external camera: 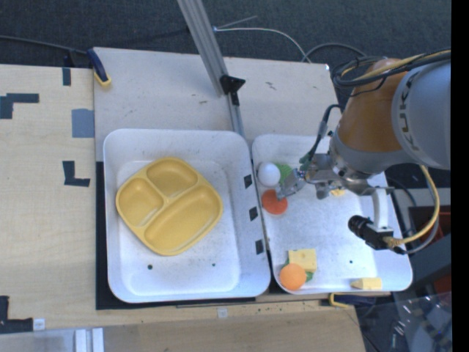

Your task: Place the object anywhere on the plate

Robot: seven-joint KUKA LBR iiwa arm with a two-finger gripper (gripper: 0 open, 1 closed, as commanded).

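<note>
Bench seen from above at a slant, bearing two shallow white bins side by side. The left bin (124,270) holds a yellow plate (169,204) with three compartments, lying flat and bare. The right bin (396,270) holds a scatter of small things: a white ball (270,173) near its left wall, a red-orange round piece (275,204) just below it, an orange ball (293,276) and a yellow block (303,258) touching near the front edge, and a small yellow piece (366,284) at the front right. My arm (388,119) reaches in from the right, grey with an orange band, and my gripper (290,184) hangs low over the upper left part of the right bin. Whether it is spread or pressed together, I cannot tell. The red-orange piece lies just beside the tip, slightly toward the front and left, and the white ball just beside it toward the back; I judge one of these the likely target. The plate lies well apart to the left, across the wall between the bins, so any carry must go leftward.
</note>
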